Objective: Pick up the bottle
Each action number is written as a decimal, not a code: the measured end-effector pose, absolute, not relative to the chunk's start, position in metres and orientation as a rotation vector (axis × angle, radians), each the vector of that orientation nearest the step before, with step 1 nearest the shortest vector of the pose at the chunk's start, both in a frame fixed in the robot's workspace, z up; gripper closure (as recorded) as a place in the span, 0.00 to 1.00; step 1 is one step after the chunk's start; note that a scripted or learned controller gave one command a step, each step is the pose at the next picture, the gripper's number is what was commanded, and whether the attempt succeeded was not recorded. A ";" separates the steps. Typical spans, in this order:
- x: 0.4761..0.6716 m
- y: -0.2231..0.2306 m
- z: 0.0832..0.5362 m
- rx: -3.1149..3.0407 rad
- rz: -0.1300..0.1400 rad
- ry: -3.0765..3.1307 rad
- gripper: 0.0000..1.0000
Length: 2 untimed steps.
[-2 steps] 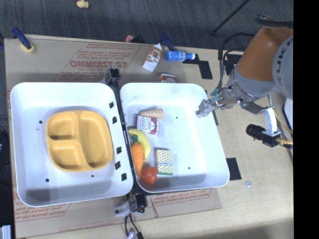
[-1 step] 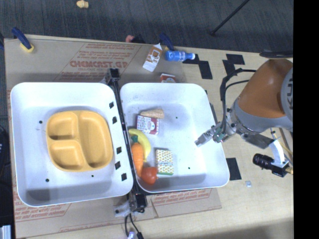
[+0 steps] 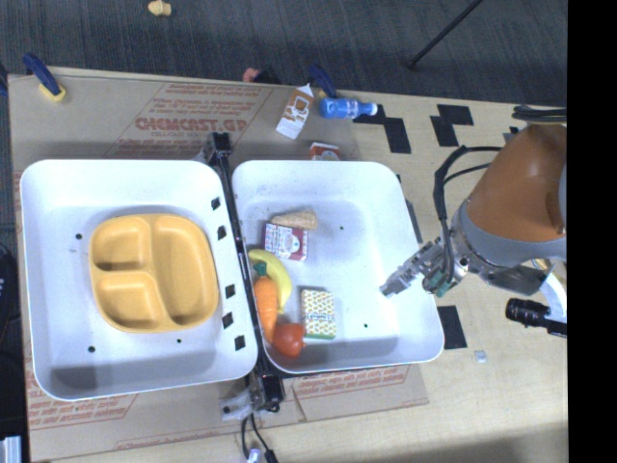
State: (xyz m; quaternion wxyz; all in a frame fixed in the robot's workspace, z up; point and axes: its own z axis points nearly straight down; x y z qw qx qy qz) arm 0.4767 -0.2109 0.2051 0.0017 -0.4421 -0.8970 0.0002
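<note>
The small blue plastic bottle [image 3: 345, 109] is seen lying on the bench beyond the right white bin [image 3: 386, 186], outside it. The two-finger gripper [image 3: 405, 280] is held over that bin's right edge, well apart from the bottle; its grip state cannot be told.

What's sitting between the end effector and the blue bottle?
In the camera view, only the right bin's bare white wall and open bench lie between the end effector and the blue bottle.

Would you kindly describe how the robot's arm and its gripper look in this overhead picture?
The arm is a thick, rounded grey body with a broad orange band on top. A thin black cable loops along its left side. At its end sits a small metallic grey two-finger gripper with a touch of teal at its base. A black cylindrical part juts out beneath the arm.
</note>
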 end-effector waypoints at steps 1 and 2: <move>0.476 -0.210 0.193 -0.659 0.000 -3.067 1.00; 0.479 -0.211 0.208 -0.262 0.001 -3.131 1.00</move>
